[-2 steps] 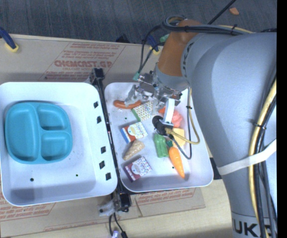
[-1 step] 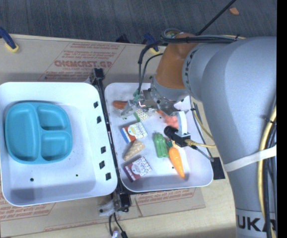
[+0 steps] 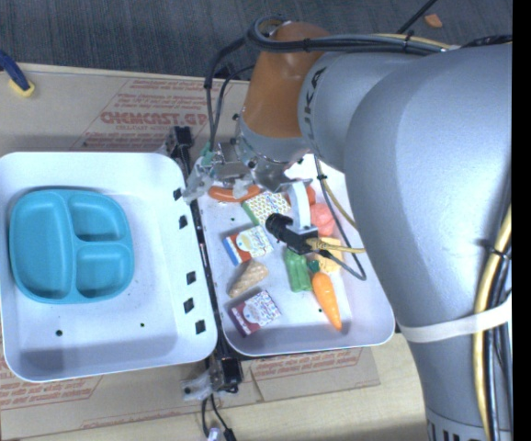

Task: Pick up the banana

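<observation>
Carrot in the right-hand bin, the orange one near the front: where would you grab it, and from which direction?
Probably from straight above, closing across the thicker half of the carrot. It lies flat on the right bin and tapers to a narrow tip toward the front, so the tip would slip more easily. White floor shows along both long sides, while a green packet crowds its thick end.
</observation>
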Controlling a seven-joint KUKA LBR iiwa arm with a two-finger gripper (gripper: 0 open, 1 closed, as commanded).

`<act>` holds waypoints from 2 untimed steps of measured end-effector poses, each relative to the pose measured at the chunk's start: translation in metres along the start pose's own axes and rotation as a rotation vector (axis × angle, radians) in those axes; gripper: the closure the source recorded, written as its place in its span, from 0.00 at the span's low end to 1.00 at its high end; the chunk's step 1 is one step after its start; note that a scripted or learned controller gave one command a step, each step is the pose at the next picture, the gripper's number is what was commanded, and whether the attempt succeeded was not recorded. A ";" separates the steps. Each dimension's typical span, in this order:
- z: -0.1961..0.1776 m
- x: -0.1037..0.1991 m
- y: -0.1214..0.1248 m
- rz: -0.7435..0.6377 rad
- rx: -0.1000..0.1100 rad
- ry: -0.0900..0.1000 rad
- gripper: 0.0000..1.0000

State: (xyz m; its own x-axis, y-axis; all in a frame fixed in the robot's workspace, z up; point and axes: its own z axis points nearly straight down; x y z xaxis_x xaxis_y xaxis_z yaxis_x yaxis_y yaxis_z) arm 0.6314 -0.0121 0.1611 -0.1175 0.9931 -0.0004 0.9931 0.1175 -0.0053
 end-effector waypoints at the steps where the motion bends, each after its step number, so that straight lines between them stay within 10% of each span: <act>1: -0.098 -0.067 -0.060 0.010 -0.005 -0.001 0.00; 2: -0.058 0.040 -0.108 0.027 0.001 0.002 0.00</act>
State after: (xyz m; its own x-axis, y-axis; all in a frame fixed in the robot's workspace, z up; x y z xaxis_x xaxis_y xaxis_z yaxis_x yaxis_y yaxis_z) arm 0.5203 0.0146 0.2192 -0.0901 0.9959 0.0011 0.9959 0.0901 -0.0061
